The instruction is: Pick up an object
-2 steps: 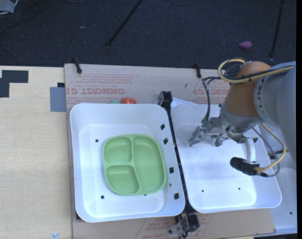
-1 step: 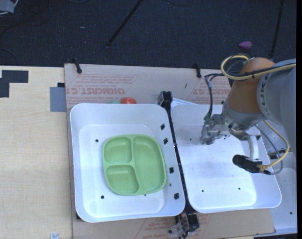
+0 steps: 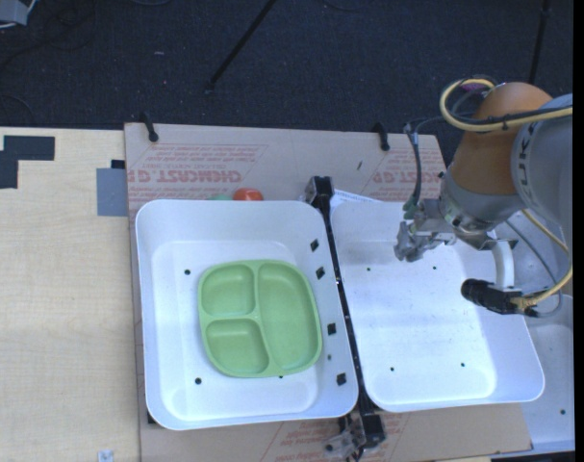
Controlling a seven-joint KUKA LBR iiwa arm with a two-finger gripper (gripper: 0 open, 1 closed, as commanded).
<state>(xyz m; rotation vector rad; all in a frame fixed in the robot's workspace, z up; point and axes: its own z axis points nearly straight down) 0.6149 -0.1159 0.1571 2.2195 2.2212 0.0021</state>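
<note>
While well apart from pincer (image 3: 414, 242), green plate (image 3: 260, 318) in left bin (image 3: 166, 258).

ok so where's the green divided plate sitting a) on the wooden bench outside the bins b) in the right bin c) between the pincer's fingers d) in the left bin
d, the green divided plate lies flat on the floor of the left bin, while the pincer is over the right bin.

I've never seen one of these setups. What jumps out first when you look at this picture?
The light green divided plate catches the eye, lying flat in the left white bin. Next comes the grey arm with its orange band, reaching in from the right, its gripper over the back of the right white bin.
</note>
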